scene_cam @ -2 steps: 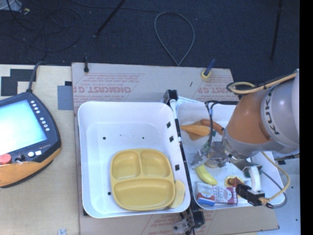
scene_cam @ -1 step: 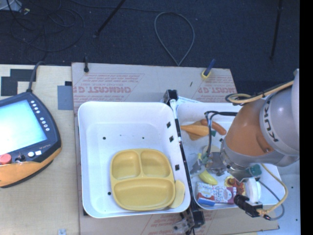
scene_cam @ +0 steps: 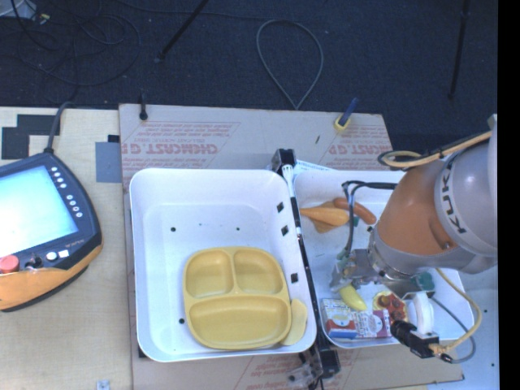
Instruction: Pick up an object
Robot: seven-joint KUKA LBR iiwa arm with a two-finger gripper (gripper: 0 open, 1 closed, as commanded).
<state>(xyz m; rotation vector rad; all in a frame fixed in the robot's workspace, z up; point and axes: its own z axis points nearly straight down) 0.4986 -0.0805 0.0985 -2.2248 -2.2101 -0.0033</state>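
The camera view shows the right bin [scene_cam: 325, 187] with several small things in it. The one that matters most, I think, is the small yellow object [scene_cam: 353, 297], maybe a toy banana, which lies near the front of this bin. Its long axis runs at a slant, from upper left to lower right in the picture. Just below it lies a flat printed packet [scene_cam: 351, 322], and beside that a small red and white thing [scene_cam: 390, 305] that I cannot name.

The gripper [scene_cam: 355, 273] hangs just above the yellow object, a little toward the back of the bin, under the orange band of the arm [scene_cam: 410, 214]. The metal parts there are dark and small, and I cannot tell how it stands or whether it holds something. In my judgement the yellow object lies almost straight under it, slightly toward the front, so a short descent should meet it.

Further back in the same bin lies an orange object [scene_cam: 329, 215], long and lying left to right, well apart from the gripper. The left bin [scene_cam: 162, 218] carries a yellow divided tray [scene_cam: 236, 296]. Both bins stand on the table [scene_cam: 97, 315].
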